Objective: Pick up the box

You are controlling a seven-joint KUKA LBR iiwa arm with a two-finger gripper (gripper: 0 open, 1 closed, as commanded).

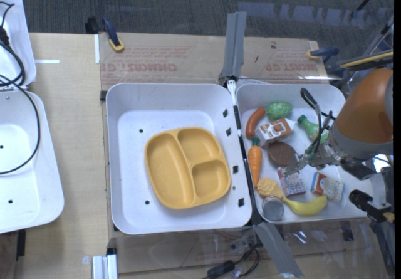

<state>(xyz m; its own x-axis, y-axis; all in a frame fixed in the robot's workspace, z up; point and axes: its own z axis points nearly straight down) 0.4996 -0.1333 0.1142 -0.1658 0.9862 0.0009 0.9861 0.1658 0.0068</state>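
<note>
Camera view: box (292, 182) lies just below the pincer (305, 160).

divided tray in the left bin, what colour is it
Yellow: the divided tray shows plainly in the camera view.

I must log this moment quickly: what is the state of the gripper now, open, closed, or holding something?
Gripper: cannot be told; it hangs low in the right white bin, above the small white and red box.
</note>
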